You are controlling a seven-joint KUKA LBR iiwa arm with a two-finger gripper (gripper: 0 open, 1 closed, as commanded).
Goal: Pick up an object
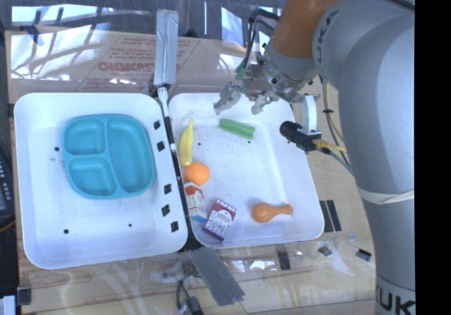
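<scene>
Overhead, the grey arm with its orange band reaches in from the right and hangs its pincer over the far edge of the right bin, one of two shallow white bins set side by side on the counter. The two fingers stand apart with nothing between them, their tips just above the bin's back rim. A green stick-shaped piece lies flat on the bin floor just in front of the pincer, near it but not touching. Along the bin's left wall a yellow banana lies lengthwise, and an orange ball sits right at its near end. Closer to the camera, a small red-and-white can rests against the same wall, with a red-and-white carton tilted just beside it. An orange gourd-shaped toy lies on its side toward the bin's near right corner, well apart from the rest. The left bin holds a blue divided plate with three compartments, lying flat toward the far half. Printed brown cardboard lies on the counter behind both bins.
</scene>
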